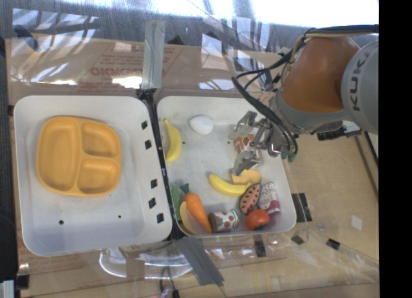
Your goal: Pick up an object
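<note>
Two bins sit on the counter (335, 181): the left bin (26, 161) holds one yellow tray (77, 155), the right bin (212, 107) the clutter. The jaws (250, 145) hang low over the right bin's middle; metal and cables blur together there, so whether they are released or clenched cannot be told. Just below them lies a banana (226, 186), one of two; the second banana (172, 141) lies well to their left by the bin wall. A white egg (201, 124) sits up-left. Further below: one carrot (196, 210), one can (225, 220), one tomato (257, 219). "KU" reads on the arm (322, 74), the rest cut off.
</note>
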`<state>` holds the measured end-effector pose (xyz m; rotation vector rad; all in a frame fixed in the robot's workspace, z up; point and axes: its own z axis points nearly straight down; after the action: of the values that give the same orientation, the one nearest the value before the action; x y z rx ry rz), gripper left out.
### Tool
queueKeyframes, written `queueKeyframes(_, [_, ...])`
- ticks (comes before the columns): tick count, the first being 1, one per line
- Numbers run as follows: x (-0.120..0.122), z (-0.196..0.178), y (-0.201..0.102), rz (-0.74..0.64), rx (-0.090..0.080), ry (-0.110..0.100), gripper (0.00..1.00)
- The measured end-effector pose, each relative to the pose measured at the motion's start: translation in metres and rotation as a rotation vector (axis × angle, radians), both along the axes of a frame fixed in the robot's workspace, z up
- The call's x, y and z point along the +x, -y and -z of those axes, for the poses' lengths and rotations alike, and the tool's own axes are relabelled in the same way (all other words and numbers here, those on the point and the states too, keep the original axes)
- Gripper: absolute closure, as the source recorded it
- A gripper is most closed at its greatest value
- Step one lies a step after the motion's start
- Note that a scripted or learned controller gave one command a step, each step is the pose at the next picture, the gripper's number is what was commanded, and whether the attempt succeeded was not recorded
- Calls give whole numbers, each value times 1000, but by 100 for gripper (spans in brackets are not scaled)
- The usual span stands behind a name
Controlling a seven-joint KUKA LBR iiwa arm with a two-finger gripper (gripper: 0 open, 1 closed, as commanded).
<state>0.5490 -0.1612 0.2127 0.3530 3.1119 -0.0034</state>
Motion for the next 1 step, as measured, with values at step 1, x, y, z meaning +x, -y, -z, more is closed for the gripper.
queueKeyframes(1, [47, 121, 28, 20, 2, -7, 0])
